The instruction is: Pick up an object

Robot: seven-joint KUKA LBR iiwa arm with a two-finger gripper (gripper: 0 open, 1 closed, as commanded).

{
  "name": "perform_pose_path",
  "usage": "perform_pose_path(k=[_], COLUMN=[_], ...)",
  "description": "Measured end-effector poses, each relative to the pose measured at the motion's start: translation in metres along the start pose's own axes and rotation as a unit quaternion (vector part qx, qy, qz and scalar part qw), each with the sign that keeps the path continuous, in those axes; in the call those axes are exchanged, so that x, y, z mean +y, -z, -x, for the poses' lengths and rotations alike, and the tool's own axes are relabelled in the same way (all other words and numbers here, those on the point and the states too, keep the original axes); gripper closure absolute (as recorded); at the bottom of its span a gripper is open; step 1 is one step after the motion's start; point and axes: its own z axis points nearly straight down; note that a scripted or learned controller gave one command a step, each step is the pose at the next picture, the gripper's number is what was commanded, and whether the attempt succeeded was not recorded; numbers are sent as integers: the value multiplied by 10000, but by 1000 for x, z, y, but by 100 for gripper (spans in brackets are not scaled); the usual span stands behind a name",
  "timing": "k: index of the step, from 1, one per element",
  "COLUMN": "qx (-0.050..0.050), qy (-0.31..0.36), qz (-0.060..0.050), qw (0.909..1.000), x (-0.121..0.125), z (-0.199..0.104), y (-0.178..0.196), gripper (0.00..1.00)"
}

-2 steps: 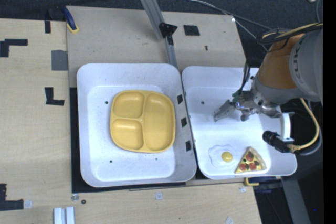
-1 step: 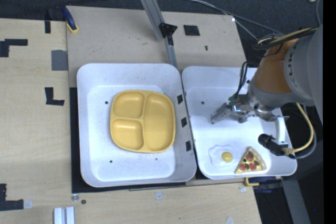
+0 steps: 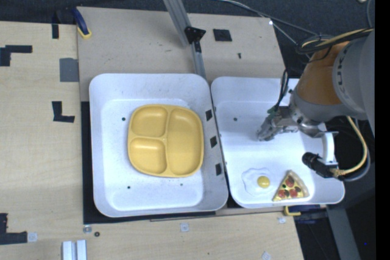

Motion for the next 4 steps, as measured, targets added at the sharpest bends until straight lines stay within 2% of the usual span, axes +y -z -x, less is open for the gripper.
perform_pose_path(k=[2,3,4], qx=[17,23,32], qy=[0,-3,30], qz=[-17,-31,-37], qw=[10000,10000,10000], x=[-2,-2,-1], z=[-10,-10,-74], y=[98,106,114], gripper=[100,100,100])
